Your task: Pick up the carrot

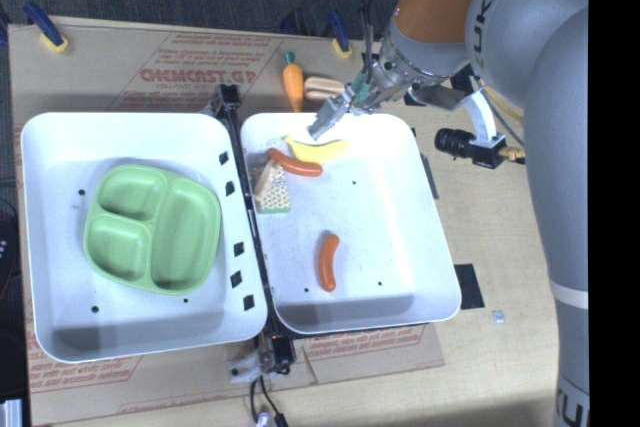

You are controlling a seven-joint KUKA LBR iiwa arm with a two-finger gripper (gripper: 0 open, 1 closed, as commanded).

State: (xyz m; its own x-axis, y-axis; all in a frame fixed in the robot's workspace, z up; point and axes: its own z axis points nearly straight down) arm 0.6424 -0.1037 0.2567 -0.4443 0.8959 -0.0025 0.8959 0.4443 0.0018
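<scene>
The carrot [292, 82] is lying on the bench behind the right bin [430, 245]. The gripper [322, 126] is hanging over that bin's back edge, beside the banana [318, 151]; finger spread unclear. Two sausages [327, 261], one green tray [152, 228].

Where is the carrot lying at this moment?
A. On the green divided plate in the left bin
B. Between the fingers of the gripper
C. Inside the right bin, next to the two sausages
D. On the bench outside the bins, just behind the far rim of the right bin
D. The carrot lies on the bench behind the far rim of the right bin, beside a tan piece.
</scene>
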